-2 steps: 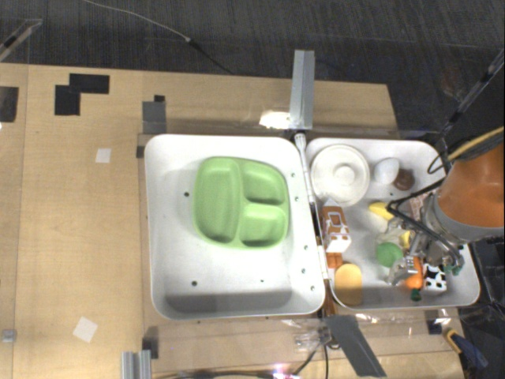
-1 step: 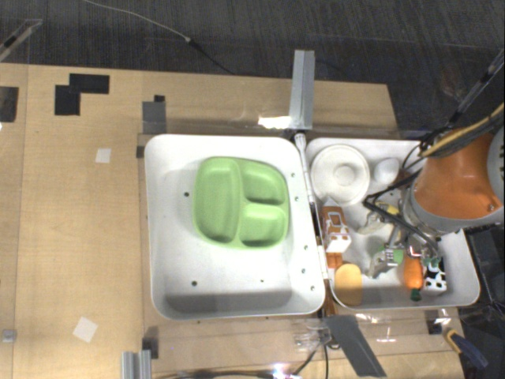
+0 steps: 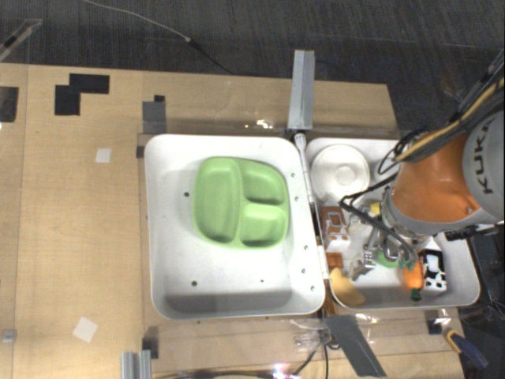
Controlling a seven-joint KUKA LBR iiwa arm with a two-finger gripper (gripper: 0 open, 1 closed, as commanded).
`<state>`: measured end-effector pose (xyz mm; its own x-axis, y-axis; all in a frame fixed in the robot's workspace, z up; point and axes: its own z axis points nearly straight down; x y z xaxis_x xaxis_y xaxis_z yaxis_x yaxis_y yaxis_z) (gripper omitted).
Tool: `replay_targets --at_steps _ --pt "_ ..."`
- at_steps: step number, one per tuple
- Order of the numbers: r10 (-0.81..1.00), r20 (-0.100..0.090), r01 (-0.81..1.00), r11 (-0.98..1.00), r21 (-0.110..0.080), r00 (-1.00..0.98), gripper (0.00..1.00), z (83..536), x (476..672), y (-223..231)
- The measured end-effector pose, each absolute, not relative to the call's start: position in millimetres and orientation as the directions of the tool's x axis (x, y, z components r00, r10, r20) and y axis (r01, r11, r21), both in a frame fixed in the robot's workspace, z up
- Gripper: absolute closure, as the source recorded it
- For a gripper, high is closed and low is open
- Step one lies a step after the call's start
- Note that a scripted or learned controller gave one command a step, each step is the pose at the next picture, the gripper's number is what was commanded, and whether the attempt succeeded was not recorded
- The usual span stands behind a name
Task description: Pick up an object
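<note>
A light wooden bench under dark carpet, seen from above.

We look down on a pale wooden benchtop [image 3: 79, 235] that fills most of the view, and beyond its far edge we see a dark grey carpeted floor [image 3: 237, 14] with a thin pale cable [image 3: 118, 10] trailing across it. We notice black square patches [image 3: 79, 91] near the bench's far left corner and two small pale squares [image 3: 103, 155] lying on the wood further forward. A grey metal bracket [image 3: 301, 89] stands upright at the far edge, and we see another angled metal piece [image 3: 355, 346] at the near edge. The light is even and soft, with a few small glints on the wood.
</note>
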<state>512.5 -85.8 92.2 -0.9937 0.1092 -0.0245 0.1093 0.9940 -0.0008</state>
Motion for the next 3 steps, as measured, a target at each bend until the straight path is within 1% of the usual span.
replay_targets --at_steps 1,2,3 --pt "0.093 -0.020 0.093 0.996 0.000 -0.995 0.00 91.0 570.8 -97.6" --pt "0.354 -0.005 0.354 0.935 0.002 -0.935 0.00 107.8 506.5 -101.6" --pt "0.436 -0.019 0.436 0.900 0.006 -0.900 0.00 91.0 560.0 -104.5"
